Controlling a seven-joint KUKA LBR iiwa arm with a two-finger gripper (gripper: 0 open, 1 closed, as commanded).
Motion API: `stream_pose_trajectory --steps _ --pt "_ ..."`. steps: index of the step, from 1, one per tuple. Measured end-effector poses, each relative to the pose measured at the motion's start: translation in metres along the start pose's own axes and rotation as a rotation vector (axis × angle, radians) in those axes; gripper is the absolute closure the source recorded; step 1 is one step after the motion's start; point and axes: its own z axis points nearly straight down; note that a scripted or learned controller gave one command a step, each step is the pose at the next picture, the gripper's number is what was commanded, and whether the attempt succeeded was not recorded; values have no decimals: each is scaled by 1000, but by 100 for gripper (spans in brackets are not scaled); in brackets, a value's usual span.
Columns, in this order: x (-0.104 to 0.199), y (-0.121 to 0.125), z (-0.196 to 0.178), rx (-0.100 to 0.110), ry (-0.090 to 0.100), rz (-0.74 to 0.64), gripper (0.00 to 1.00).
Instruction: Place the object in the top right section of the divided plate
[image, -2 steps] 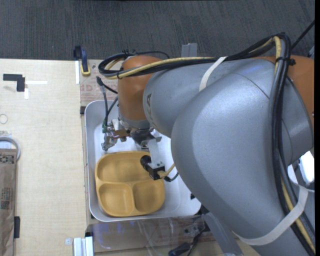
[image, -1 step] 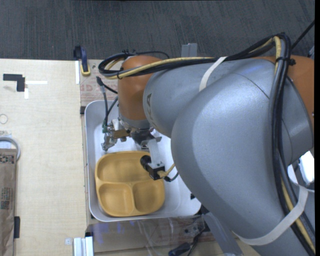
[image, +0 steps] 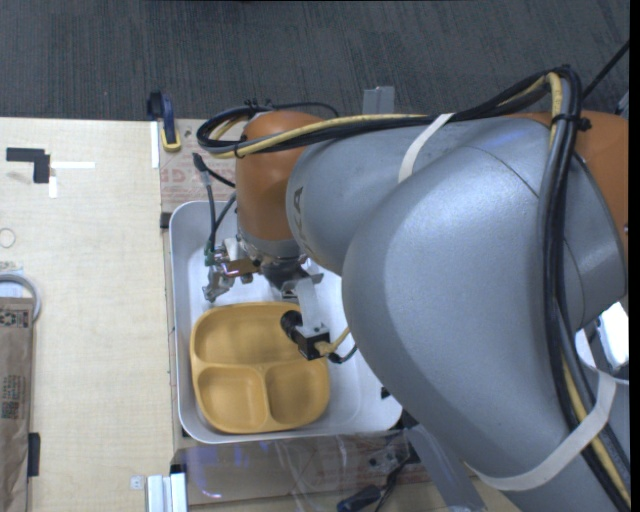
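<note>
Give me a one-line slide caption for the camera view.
Grey arm leans over the white bin, its gripper hanging above the yellow divided plate's upper edge.

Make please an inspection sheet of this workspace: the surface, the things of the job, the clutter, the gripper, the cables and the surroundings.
Surface: pale wooden bench bearing a white bin; the grey arm covers the right part of the view.
Job's things: tan divided plate with three sections lies in the bin; the object to place cannot be made out.
Clutter: black L-shaped piece and brown printed packet on the bench, outside the bin.
Gripper: gripper sits at the plate's upper edge in the picture.
Cables: yellow and black cables run along the arm.
Surroundings: dark grey floor beyond the bench.
</note>
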Motion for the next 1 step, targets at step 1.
stream_pose_trajectory --steps 1 --pt "0 0 0 0 0 0 0"
